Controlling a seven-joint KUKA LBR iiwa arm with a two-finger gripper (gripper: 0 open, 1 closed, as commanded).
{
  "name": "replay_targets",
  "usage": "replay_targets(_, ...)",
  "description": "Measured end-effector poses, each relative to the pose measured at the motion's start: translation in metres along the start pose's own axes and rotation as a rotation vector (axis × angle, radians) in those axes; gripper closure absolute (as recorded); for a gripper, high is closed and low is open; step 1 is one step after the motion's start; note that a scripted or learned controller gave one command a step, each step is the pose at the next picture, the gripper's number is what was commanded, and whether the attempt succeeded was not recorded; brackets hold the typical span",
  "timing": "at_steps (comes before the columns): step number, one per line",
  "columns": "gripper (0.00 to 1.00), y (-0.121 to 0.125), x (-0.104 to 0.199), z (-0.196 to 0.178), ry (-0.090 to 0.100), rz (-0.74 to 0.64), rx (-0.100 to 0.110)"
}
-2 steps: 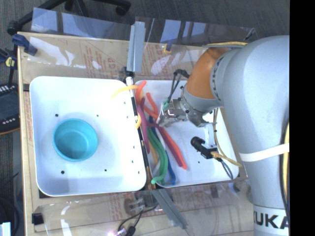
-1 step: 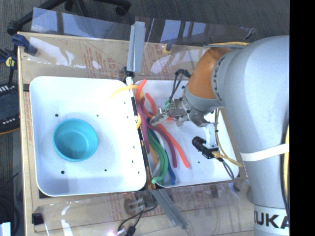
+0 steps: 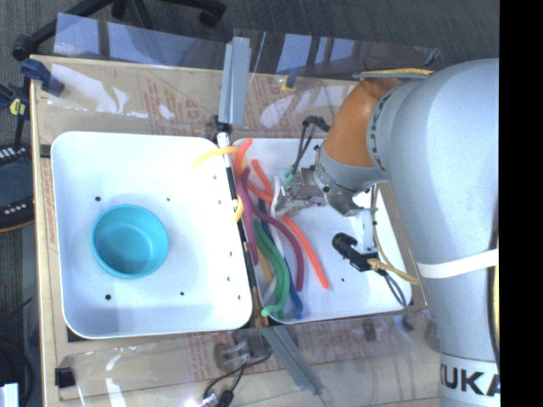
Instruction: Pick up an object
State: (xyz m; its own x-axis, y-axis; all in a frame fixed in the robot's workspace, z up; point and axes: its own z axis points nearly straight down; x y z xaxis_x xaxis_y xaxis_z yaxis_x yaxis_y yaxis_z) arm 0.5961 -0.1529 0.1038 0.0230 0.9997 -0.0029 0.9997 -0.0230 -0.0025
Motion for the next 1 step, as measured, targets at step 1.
replay_targets(1,1.00,0.0411,0.0758,-0.0893,0.003,-0.244,-0.003)
